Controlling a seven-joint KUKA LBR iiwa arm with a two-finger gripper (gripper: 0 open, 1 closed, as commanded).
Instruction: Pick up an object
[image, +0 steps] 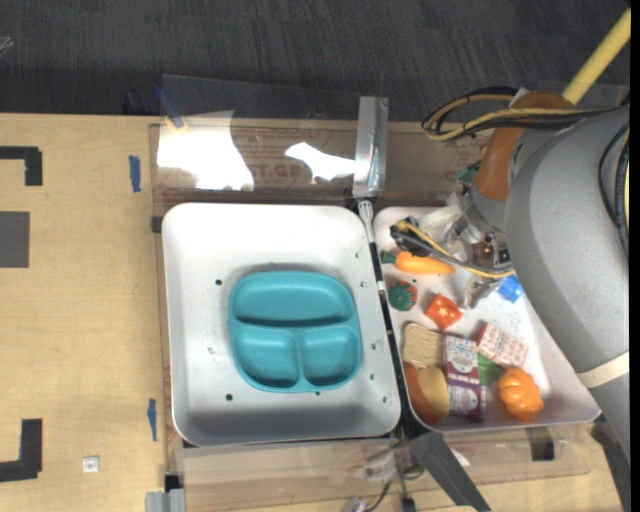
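End effector low over the far part of the right bin; its grip cannot be told. Just left of it lies a carrot; nearer the camera, a red block, cartons and a small pumpkin. Well left, the left bin holds a teal divided tray.

Dark grey carpet floor behind; tan bench top with black tape marks.

Your grey arm reaches in from the right, orange-banded wrist bent down, tool low (fingers unclear).
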